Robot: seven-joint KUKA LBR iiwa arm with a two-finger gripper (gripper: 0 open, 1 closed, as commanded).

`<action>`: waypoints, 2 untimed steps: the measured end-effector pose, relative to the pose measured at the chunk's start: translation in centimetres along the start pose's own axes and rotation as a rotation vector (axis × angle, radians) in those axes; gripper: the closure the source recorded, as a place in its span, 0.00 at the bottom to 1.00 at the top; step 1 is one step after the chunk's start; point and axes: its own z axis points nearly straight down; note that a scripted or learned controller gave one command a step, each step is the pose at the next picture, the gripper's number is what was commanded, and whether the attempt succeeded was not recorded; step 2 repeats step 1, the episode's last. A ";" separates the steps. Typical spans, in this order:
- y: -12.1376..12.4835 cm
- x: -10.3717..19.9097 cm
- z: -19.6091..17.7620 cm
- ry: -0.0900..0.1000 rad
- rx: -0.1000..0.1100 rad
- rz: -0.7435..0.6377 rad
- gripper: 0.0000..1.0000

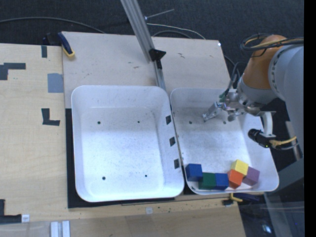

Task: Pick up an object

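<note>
Two white bins (123, 95) on wooden bench (29, 147).

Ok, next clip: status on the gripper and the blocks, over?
Gripper over right bin, far end, nothing between fingers. Blocks clustered along near wall, untouched. Path clear.

Grey arm (291, 78), orange band
</note>
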 end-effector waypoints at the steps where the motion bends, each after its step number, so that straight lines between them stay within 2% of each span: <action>1: 3.3 -0.3 -9.9 0.001 -0.006 -0.004 0.00; 2: 3.3 -0.3 -9.9 0.001 -0.006 -0.004 0.00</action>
